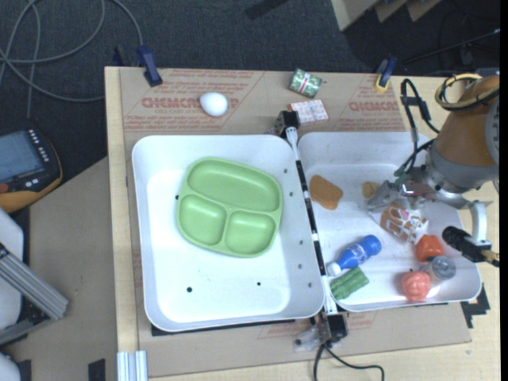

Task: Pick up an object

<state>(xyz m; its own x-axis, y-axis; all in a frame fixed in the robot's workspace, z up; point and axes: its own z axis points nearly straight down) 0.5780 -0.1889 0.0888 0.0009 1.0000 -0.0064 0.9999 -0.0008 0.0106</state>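
Note:
My gripper [396, 191] is low in the right bin [349, 151], near its back right, at the end of the grey arm with the orange band [468, 137]. Just below it lies a clear snack packet [403, 222], touching or nearly touching it. A small orange piece [370, 189] sits at the gripper's left. Further left is a tan cookie-shaped piece [325, 191]. A blue bottle [359, 252] and a green packet [349, 282] lie toward the front. A red-orange object [429, 247], a pink-red object [415, 284] and a grey cap [443, 268] cluster at the front right.
The left bin [159, 276] holds a green divided plate [230, 206]. Behind the bins on the cardboard are a white egg [213, 103], a green can [305, 82] and a small box [309, 112]. Blue clamps [148, 64] grip the back edge.

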